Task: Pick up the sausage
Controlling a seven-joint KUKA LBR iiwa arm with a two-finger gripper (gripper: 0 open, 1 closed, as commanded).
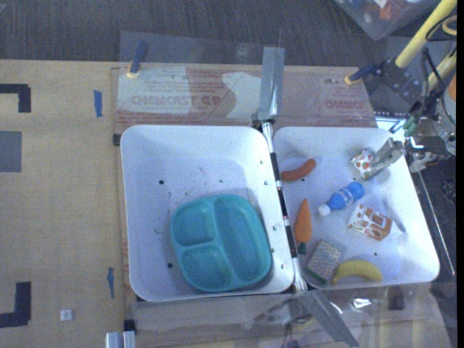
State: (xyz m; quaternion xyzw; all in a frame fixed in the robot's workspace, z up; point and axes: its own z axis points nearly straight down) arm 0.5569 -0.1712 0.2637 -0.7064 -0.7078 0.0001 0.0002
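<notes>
- Camera view: two white bins side by side; the left bin [145,158] holds one teal divided plate [220,243].
- The right bin [424,256] holds one sausage [298,170] near its upper left corner, lying free.
- Also there: one carrot [303,221], one blue bottle [343,197], one banana [357,270], one sponge-like block [324,259], two small printed packets [370,222].
- The gripper [395,151] sits at the bin's upper right beside one packet, well apart from the sausage; I cannot tell its finger state.
</notes>
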